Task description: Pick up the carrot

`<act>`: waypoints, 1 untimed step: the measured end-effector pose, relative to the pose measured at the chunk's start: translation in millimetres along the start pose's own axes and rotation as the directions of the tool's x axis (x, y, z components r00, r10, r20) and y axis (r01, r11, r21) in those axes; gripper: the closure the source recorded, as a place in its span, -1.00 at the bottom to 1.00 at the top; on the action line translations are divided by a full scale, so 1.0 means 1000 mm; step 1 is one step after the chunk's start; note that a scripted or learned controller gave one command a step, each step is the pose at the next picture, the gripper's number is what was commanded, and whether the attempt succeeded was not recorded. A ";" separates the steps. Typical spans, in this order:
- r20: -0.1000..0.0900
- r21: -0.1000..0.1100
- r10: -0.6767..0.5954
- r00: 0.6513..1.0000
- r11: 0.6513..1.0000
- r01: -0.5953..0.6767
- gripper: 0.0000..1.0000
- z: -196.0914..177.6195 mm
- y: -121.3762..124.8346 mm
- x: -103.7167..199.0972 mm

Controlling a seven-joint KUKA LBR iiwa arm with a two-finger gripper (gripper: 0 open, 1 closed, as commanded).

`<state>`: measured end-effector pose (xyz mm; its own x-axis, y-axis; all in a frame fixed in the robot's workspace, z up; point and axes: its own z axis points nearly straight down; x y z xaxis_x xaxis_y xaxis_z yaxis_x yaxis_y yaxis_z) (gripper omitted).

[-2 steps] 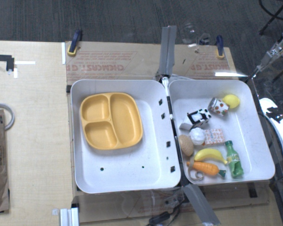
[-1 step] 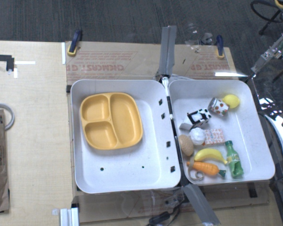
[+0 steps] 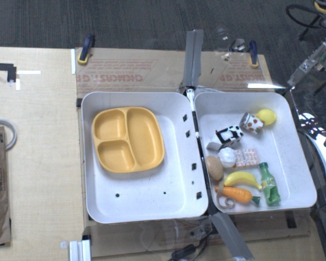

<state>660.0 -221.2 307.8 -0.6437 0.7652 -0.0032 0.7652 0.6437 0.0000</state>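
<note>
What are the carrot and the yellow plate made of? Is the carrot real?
The carrot looks like a plastic toy: smooth, evenly bright orange, with a small green tip. The plate also seems plastic: matte yellow, with three moulded compartments and rounded edges. Neither can be confirmed from looks alone.

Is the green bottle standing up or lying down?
Lying down: the green bottle lies flat in the right bin, beside the banana and carrot.

A dark grey carpeted floor (image 3: 125,12) is seen along the top of the view, with black cables (image 3: 304,15) coiled at its upper right. A pale wooden bench top (image 3: 32,145) is spread across the left, and a sheet of printed brown cardboard (image 3: 130,75) is clamped by blue clips (image 3: 87,48).
</note>
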 end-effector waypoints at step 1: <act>-0.001 -0.001 -0.138 0.990 0.990 0.138 1.00 0.014 -0.030 0.024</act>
<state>621.0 -222.2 293.6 -0.7429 0.6694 -0.0024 0.6694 0.7429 0.0001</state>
